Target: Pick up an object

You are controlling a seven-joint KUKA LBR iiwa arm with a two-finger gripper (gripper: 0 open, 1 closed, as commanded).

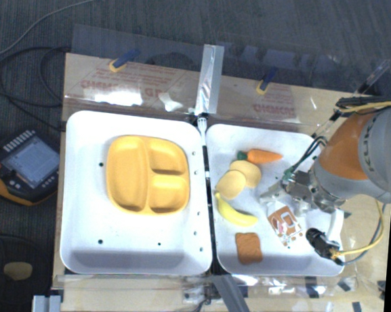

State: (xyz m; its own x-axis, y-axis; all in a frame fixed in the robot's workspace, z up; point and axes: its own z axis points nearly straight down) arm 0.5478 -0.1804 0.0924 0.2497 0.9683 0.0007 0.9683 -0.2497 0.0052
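Arm point(359, 156): grey, with an orange band, reaching in from the right over the right bin.
Gripper point(294, 194): low over the right half of the right bin, just above the packet; open or closed, cannot tell, nothing seen held in it.
Right bin point(271, 264): shallow, white, holding the carrot, the two potatoes, the banana, the biscuit and the packet.
Carrot point(265, 156): orange with a green end, lying near the far wall of the right bin, pointing to the right.
Potatoes point(238, 178): two pale yellow round pieces, touching each other, just under the carrot and near the left wall of the bin.
Banana point(235, 213): yellow, curved, lying just below the potatoes, close to the lower one.
Biscuit point(248, 247): brown, square, lying flat near the front wall of the bin, below the banana and apart from it.
Packet point(286, 224): small, white with red print, tilted, to the right of the banana and right under the gripper.
Left bin point(79, 244): shallow, white, beside the right bin.
Tray point(148, 173): yellow, with three compartments, lying in the middle of the left bin.
Counter point(120, 84): brown, carrying both bins side by side.
Handheld controller point(21, 167): orange and grey with a screen, on the dark floor, well apart to the left of the counter.
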